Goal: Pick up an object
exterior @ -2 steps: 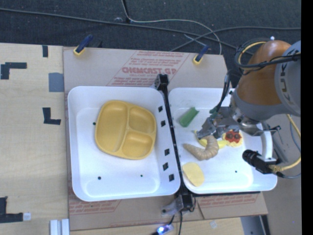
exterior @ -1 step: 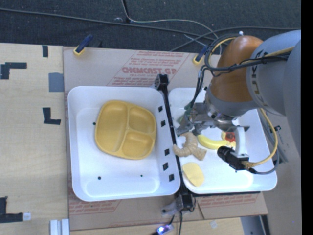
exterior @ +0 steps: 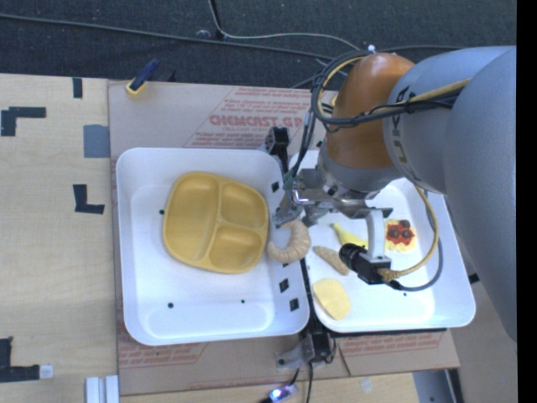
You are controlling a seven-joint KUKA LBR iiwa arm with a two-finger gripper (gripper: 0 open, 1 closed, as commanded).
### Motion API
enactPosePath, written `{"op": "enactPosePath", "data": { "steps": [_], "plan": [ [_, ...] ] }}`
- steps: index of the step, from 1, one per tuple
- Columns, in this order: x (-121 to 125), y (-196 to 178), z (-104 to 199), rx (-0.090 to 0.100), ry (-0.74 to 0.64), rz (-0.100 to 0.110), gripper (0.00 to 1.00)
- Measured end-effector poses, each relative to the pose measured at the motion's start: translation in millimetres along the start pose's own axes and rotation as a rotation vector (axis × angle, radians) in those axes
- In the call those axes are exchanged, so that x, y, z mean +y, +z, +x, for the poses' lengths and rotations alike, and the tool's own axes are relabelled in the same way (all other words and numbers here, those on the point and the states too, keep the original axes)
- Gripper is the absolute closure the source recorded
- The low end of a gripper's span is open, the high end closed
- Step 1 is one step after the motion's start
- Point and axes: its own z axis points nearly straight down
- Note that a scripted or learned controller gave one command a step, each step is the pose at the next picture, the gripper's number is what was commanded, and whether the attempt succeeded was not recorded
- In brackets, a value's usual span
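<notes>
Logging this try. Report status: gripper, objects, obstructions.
Gripper low at the bins' divider, grip unclear. Tan ring just below it, on the divider. Yellow tray in left bin; small pieces in right bin.

The yellow divided plate (exterior: 215, 222) looked like smooth, matt plastic. Both white bins (exterior: 134, 250) seemed glossy plastic. Beneath them lay matt brown cardboard (exterior: 210, 116) with red print. The arm's orange band (exterior: 369, 112) shone, smooth and glossy.
</notes>
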Motion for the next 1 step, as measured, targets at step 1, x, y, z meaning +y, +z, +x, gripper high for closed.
{"op": "enactPosePath", "data": {
  "steps": [1],
  "plan": [
    [7.0, -3.1, 43.3, 0.0, 0.0, 0.0, 1.0]
  ]
}}
